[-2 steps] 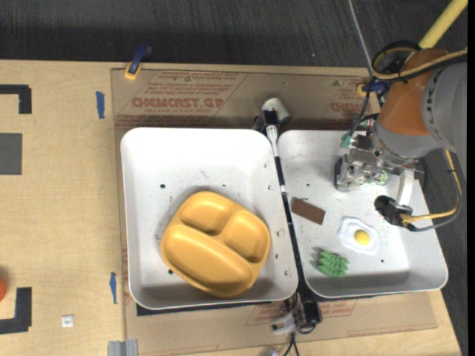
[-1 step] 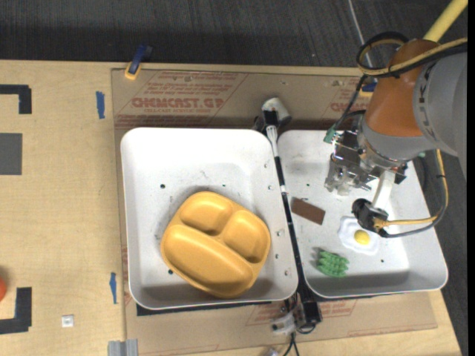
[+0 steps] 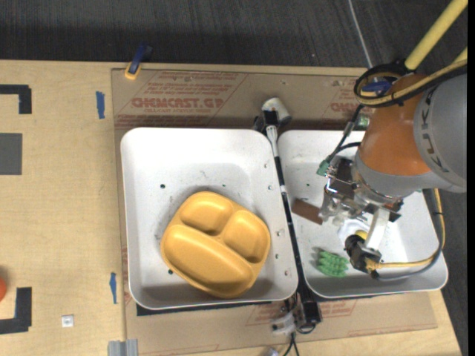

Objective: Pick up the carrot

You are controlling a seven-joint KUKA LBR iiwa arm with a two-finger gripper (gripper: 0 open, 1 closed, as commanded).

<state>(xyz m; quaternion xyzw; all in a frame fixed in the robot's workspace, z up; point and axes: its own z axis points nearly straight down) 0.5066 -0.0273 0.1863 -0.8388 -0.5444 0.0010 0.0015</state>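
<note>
Carrot leaves, green, show by the right bin's near edge; its orange body we cannot make out under the gripper, which hangs directly above, presumably lining up a grasp. Whether it is clenched we cannot tell.

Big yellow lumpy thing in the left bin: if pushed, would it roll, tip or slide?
Broad and low, the yellow object would probably slide, not roll. Its glossy skin suggests slippery plastic. It fills much of the left bin, so a wall may soon stop it.
</note>
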